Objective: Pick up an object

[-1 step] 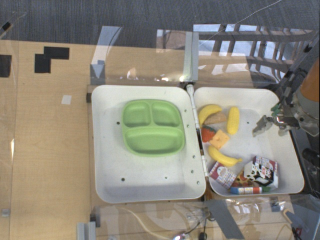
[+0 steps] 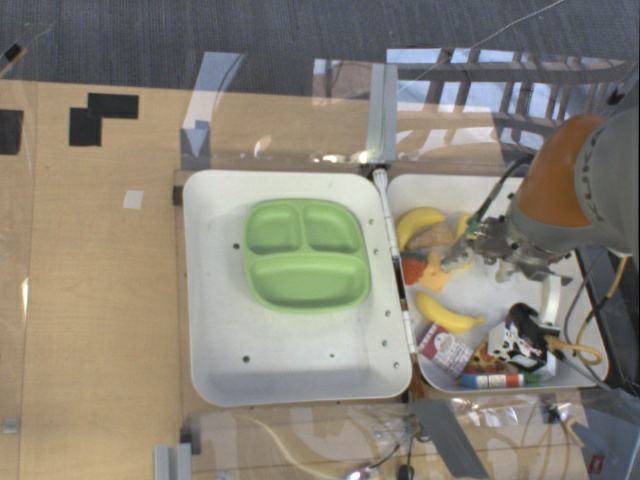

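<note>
The tool (image 2: 462, 251) is seen low in the right bin (image 2: 566, 376), over a heap with a banana (image 2: 416, 221) near the divider; whether it is spread cannot be told. A second banana (image 2: 447, 314) lies just below. A green tray (image 2: 305, 254) sits in the left bin (image 2: 215, 363).

Robotics lab: plywood bench (image 2: 90, 298), clear guard panels (image 2: 290, 118), grey carpet (image 2: 250, 13)
</note>
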Controlling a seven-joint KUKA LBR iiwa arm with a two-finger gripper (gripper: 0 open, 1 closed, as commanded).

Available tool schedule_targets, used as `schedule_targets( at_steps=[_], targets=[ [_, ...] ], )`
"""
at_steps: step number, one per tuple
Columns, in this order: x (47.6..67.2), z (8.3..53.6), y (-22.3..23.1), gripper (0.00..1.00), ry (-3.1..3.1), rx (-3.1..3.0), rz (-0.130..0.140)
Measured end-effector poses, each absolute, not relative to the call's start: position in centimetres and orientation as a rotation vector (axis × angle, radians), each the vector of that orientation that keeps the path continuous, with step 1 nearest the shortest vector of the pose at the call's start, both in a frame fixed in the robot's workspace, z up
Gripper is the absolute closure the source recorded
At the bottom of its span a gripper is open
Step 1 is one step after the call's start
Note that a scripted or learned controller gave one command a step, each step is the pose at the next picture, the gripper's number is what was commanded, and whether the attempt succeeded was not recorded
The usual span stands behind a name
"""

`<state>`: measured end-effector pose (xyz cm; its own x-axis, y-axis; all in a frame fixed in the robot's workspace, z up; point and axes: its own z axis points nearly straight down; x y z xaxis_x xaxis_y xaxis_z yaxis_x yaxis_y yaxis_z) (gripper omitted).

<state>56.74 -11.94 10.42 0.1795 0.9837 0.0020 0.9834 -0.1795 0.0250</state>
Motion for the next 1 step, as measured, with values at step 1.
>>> schedule_targets(
  at_steps=[1],
  targets=[
    [52.28, 9.10, -10.18, 0.00, 2.138, 2.279, 0.022]
  ],
)
